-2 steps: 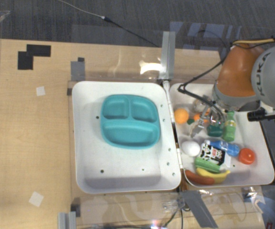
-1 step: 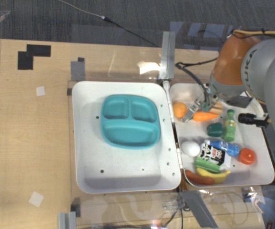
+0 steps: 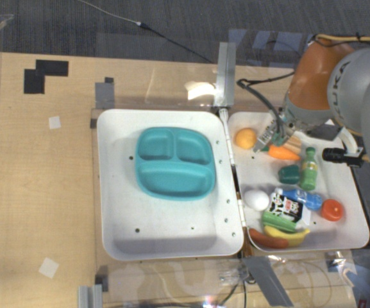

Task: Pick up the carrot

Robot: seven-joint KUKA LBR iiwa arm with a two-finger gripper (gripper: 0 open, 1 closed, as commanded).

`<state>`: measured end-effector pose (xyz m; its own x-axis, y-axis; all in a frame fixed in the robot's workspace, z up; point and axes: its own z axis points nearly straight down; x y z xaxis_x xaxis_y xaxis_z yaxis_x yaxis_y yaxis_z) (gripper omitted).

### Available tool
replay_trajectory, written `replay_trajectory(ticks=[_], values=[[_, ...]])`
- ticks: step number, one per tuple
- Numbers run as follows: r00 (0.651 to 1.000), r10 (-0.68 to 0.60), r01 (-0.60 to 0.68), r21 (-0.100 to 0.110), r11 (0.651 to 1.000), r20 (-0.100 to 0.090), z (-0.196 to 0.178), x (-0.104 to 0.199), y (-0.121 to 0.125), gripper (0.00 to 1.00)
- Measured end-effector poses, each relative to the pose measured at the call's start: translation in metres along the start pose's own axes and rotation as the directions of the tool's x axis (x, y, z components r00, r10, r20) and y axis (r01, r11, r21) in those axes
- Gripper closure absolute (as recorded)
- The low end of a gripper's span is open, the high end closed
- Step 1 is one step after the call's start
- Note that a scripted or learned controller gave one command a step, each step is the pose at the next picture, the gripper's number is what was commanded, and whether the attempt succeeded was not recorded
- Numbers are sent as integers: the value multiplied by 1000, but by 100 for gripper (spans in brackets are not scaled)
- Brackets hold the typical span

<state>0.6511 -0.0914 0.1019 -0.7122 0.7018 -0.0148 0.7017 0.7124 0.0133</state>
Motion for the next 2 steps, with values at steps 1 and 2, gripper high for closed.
replay_trajectory(ticks=[1, 2], values=[[1000, -1, 1, 0, 1000, 0, 0, 0, 0, 0], [935, 355, -355, 8, 935, -4, 13, 24, -20, 0]])
